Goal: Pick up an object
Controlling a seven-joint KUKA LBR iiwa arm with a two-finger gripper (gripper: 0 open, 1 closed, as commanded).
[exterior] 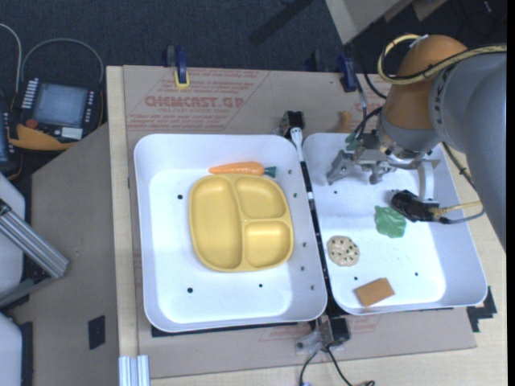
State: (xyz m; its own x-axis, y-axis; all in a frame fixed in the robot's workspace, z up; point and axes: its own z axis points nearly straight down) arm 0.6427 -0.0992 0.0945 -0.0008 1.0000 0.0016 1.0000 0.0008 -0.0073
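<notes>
My gripper [355, 172] hangs over the far part of the right bin [459, 284], below the orange band on the arm. Its two fingers [334, 171] stand spread apart and open, with only white bin floor between them. A green lump [391, 221] lies a short way to the right of the gripper and nearer the camera. Further forward in the same bin lie a round chocolate-chip cookie [343, 250] and a flat brown cracker [374, 291].
The left bin [161, 296] holds a yellow divided plate [240, 220] with an orange carrot [238, 168] just behind it. A black cable [418, 206] runs from the arm over the right bin. The raised wall between the two bins lies left of the gripper.
</notes>
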